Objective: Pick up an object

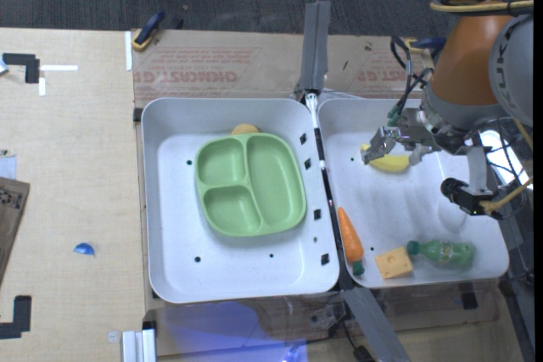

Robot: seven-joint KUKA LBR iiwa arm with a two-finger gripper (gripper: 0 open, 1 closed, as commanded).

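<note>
1. The jaws of the gripper are seen spread apart, with nothing clearly held between them; a yellow banana lies just below and touching or nearly touching the fingertips.
2. In the left bin, a green divided plate is found, with a small orange object at its far edge.
3. In the right bin, a carrot lies along the near left wall, then a cheese wedge and a green bottle.
4. The banana's long axis is judged to run left to right, directly under the fingers, so a short descent is called for.
</note>
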